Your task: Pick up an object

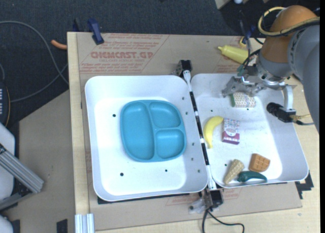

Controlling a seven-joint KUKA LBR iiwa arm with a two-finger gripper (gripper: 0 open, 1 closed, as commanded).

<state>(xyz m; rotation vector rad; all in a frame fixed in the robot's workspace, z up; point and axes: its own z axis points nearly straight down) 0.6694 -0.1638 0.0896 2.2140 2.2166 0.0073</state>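
The gripper [242,91] hangs low in the upper part of the right bin [294,148], right over a small speckled white packet [246,101] that lies on the bin floor, so the step in hand looks like the reach-and-close of a pick. Whether the jaws are spread or already pinching the packet cannot be told from this slant. The next move calls for a firm close on the packet and a straight lift, clear of the banana [212,129] and pink carton [231,131] below it in the frame.

The gripper [242,89] partly covers a speckled packet [246,101] directly beneath it. Behind it, the arm [299,44] is cut off by the right edge.
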